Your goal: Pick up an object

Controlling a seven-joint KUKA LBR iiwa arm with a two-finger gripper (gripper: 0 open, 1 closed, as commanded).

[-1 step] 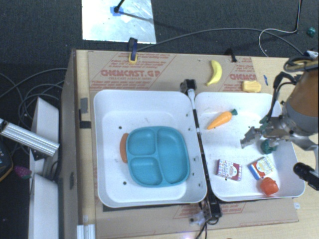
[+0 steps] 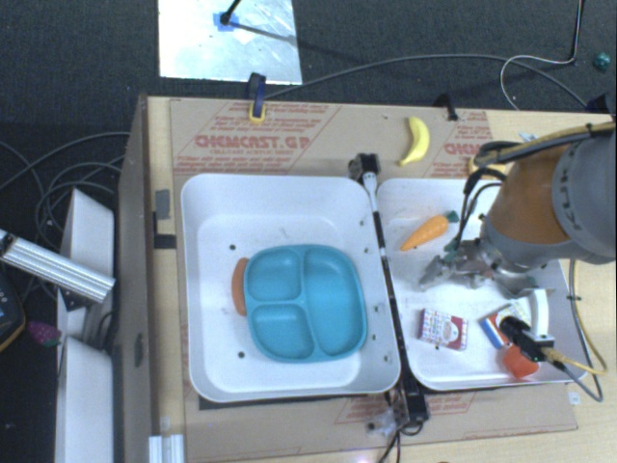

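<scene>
Carrot beside the spread-fingered gripper, arm low over right bin

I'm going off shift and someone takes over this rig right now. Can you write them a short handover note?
End effector: over the right bin, between the carrot and the red-and-white box. Whether it is open or shut cannot be told, and nothing is visibly held.
Things: the carrot and box lie in the right bin, the blue plate in the left bin, and the banana on the bench behind the bins.
Done: no pick yet.
Left: grasp and lift one object. The carrot looks closest.
</scene>
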